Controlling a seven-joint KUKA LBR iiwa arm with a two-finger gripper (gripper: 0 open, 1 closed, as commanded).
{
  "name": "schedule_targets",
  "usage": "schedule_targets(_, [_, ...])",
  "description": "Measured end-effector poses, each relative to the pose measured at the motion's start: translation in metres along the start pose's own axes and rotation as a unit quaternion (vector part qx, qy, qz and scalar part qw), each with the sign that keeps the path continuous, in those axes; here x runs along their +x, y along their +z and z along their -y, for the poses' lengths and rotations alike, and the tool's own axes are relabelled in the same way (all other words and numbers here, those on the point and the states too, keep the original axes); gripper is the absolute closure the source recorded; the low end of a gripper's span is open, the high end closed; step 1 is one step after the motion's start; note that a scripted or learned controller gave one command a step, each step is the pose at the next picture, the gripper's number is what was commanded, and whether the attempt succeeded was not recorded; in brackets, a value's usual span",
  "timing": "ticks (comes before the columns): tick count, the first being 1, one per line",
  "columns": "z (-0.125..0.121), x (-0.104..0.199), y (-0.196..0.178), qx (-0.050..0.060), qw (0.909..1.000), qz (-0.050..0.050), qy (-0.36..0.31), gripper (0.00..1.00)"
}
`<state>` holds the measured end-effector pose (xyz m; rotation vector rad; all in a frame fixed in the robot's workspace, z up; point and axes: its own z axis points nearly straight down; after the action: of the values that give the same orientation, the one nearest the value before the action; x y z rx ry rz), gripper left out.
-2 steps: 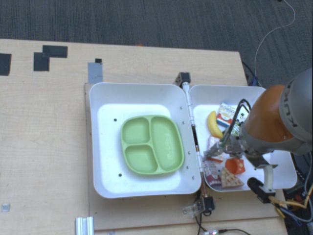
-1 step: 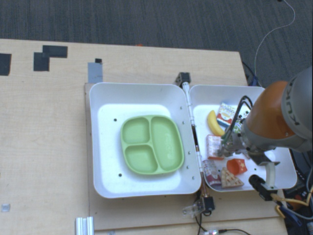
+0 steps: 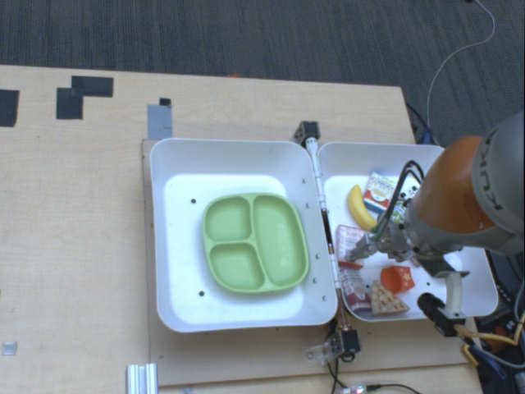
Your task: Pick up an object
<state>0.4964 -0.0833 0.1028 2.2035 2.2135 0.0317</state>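
No text is reading clearly; pkg [image 3: 380, 189] just beyond gripper [image 3: 361, 251] is showing red/blue print, too blurred to make out.

Bright, even overhead light; glare whitens the bins [image 3: 164, 245]; focus slightly soft.

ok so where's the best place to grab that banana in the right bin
Probably the banana at its middle, coming straight down, fingers closing across its narrow width. It lies flat and curved, running top to bottom near the right bin's left side. The packet sits close on its right, so the left side offers more room.
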Motion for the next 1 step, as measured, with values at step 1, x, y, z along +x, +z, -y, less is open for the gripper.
schedule_targets(1, [-0.0021,0.0019,-0.0107,-0.002,1.0000,-0.001,-0.001,1.00])
